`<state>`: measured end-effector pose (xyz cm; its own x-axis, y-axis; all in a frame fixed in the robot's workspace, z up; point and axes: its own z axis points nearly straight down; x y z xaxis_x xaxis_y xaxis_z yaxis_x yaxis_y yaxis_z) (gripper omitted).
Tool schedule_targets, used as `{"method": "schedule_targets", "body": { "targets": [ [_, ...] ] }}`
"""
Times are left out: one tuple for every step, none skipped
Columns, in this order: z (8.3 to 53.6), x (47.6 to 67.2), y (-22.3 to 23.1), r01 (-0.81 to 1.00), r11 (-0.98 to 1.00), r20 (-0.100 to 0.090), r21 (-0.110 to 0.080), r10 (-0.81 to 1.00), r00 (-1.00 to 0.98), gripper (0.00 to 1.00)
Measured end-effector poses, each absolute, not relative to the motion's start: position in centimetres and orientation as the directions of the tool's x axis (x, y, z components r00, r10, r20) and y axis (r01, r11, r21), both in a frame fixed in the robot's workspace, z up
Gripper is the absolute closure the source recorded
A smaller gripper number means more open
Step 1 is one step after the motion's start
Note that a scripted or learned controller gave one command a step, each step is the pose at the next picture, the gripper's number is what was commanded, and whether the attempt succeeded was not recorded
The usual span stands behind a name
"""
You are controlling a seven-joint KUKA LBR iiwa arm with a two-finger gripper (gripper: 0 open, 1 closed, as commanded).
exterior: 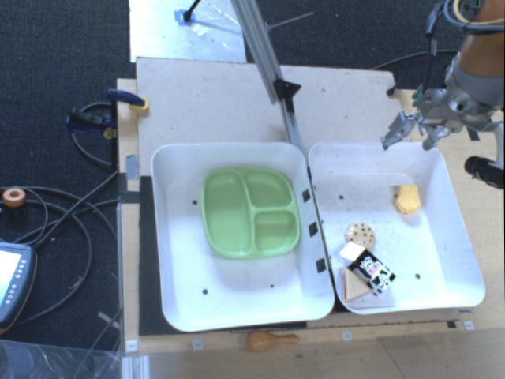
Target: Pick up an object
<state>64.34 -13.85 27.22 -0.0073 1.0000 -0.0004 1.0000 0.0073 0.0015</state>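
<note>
The right bin point(454, 212) holds a yellow-orange lump point(407, 199) near its back right, a round speckled cookie point(360, 234) in the middle, and a black-and-white cow-patterned box point(371, 270) lying on a tan wedge point(354, 285) near the front. My gripper point(412, 132) hangs above the back rim of the right bin, its two fingers spread apart with nothing between them. It sits higher than the yellow lump and a little behind it.
The left bin point(170, 235) holds a green divided plate point(251, 212). A metal pole point(260, 42) slants across the back of the bench. Cables and a blue clamp point(106, 113) lie off the left edge. A brown wooden piece point(271, 339) lies in front of the bins.
</note>
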Motion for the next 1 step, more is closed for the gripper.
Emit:
{"method": "schedule_targets", "body": {
  "targets": [
    [27.23,64.34,-13.86,1.0,0.008,-0.001,0.001,1.0,-0.008,0.0]
  ]
}}
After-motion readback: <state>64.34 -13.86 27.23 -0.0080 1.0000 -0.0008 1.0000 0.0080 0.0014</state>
